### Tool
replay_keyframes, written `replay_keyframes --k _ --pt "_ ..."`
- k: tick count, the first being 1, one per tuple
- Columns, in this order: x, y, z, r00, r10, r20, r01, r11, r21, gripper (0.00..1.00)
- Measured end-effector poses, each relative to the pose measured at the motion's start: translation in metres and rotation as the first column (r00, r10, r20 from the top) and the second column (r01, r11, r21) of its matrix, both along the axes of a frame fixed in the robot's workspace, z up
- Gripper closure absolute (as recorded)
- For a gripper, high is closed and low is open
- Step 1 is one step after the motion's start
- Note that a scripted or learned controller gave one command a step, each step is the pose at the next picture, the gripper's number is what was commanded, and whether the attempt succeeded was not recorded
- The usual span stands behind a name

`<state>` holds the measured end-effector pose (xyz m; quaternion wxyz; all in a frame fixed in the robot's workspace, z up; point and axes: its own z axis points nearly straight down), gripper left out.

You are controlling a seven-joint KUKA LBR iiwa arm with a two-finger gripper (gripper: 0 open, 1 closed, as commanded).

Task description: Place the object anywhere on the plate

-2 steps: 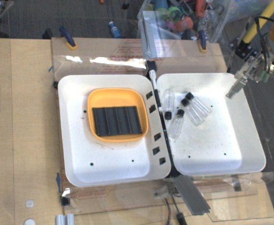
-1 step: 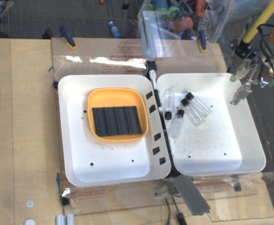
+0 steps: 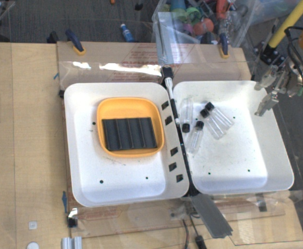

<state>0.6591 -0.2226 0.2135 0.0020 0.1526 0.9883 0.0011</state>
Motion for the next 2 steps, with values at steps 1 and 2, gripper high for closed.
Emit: replay_keyframes --k 1,2 --pt "0.0 0.0 0.0 1.0 0.0 0.0 0.0 1.0 0.0 0.0" --pt "-0.006 -0.002 0.026 0.995 -0.096 0.006 0.096 0.995 -0.001 0.0"
